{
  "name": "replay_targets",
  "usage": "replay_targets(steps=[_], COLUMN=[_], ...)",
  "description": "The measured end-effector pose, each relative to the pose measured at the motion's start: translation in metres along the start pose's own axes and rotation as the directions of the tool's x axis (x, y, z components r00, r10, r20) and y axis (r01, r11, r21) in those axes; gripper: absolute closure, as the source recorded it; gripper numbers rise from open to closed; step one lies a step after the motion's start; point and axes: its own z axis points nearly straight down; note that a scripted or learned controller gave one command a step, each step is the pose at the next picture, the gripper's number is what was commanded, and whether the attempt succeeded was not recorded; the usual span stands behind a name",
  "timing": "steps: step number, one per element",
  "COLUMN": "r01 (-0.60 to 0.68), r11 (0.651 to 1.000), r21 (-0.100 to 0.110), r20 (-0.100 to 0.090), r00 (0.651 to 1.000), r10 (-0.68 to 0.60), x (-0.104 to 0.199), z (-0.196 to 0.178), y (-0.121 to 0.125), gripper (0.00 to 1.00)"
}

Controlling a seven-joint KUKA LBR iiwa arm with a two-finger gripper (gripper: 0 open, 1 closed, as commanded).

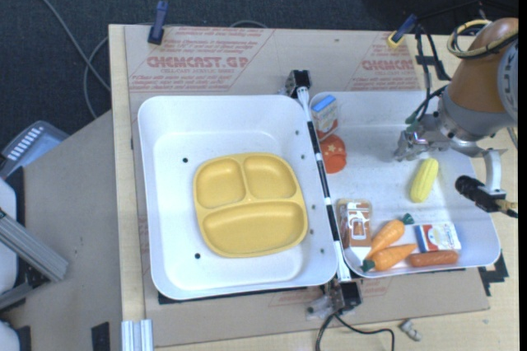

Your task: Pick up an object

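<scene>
Over the right bin's (387, 114) far right corner you see the gripper (409, 145) hanging low; whether it is spread or pressed together you cannot tell. Just beside it lies the corn cob (423, 180), apart from it. Carrots (387, 245) sit along that bin's near edge. A yellow tray (249, 203) fills the left bin's (165, 176) middle.

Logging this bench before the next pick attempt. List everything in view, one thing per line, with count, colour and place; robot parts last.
bins: 2, white, side by side on the bench
divided plate: 1, yellow, middle of the left bin
carton: 1, blue-topped, right bin, far left corner
tomato: 1, red-orange, just in front of the carton
corn cob: 1, yellow, right bin, centre right
carrots: 2, orange, right bin, near edge
brown packet: 1, left of the carrots
red and white box: 1, right of the carrots
sausage: 1, orange-red, near edge
arm: 1, grey and orange, above the right bin
gripper: 1, above the corn cob
</scene>
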Motion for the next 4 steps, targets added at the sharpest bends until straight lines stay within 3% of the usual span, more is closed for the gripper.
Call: replay_targets(steps=[1, 2, 3, 4], r01=[0.0, 0.001, -0.003, -0.005], r11=[1.0, 1.0, 1.0, 1.0], r21=[0.0, 0.022, 0.023, 0.022], r20=[-0.001, -0.015, -0.009, -0.007], r00=[1.0, 1.0, 1.0, 1.0], r10=[0.0, -0.001, 0.003, 0.005], x=[0.0, -0.035, 0.01, 0.009], z=[0.0, 0.015, 0.015, 0.007], y=[0.0, -0.051, -0.107, -0.106], gripper=[0.0, 0.0, 0.0, 1.0])
